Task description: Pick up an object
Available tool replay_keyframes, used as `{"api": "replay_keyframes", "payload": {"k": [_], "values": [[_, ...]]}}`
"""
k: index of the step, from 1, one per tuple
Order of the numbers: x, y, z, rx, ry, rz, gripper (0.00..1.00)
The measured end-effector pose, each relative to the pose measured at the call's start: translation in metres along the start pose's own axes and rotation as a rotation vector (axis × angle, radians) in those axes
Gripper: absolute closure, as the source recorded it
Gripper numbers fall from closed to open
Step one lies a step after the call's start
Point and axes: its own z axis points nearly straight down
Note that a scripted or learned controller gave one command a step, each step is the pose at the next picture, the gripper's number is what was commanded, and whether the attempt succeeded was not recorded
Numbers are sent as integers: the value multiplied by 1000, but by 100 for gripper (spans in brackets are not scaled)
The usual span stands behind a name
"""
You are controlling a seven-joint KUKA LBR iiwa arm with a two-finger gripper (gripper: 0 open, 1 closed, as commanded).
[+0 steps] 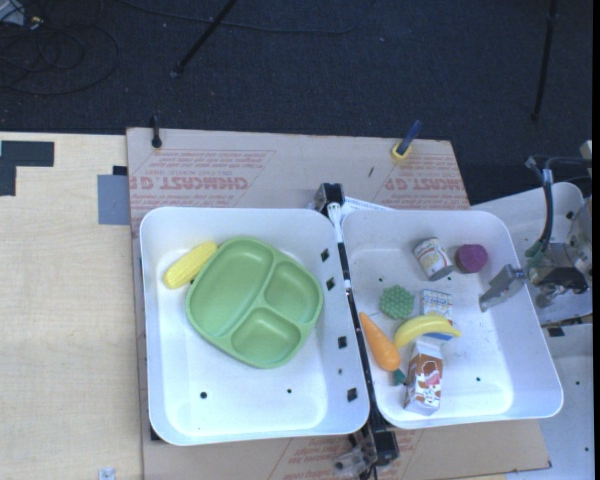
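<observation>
Dark blue-black carpet fills the far part of the room, crossed by thin black cables (50, 43). Nearer, a pale wood-grain table (55, 348) carries a few dark grey rectangular patches at its far left. On the table lies a brown cardboard sheet (280, 173) printed with red lettering; a black peg stands at its far left corner and a yellow-and-blue clip (406, 145) near its far right corner.

Two shallow white bins sit side by side on the cardboard, touching along a black central joint.

Left bin (170, 388): a green divided plate (255, 301), three compartments, lying flat near the middle; a yellow corn cob (189, 264) just beside the plate's far left edge.

Right bin (500, 393): a small tin can (432, 257) lying tilted; a purple round item (471, 258) just to its right; a green hexagonal-patterned piece (397, 301); a small clear or white packet (437, 300) beside it; a yellow banana (426, 329); an orange carrot (380, 341) close to the central joint; a small carton (425, 376) with red and white print at the near side.

Gripper (505, 288): grey, over the right bin's right rim, apart from all listed items. Whether the fingers are open or shut cannot be told; nothing is seen between them.
</observation>
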Motion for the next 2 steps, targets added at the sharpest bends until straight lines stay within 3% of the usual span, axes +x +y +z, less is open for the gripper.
{"api": "replay_keyframes", "payload": {"k": [1,2], "values": [[66,-17,150,4,2,0,0],[84,-25,169,-10,-12,10,0]]}}
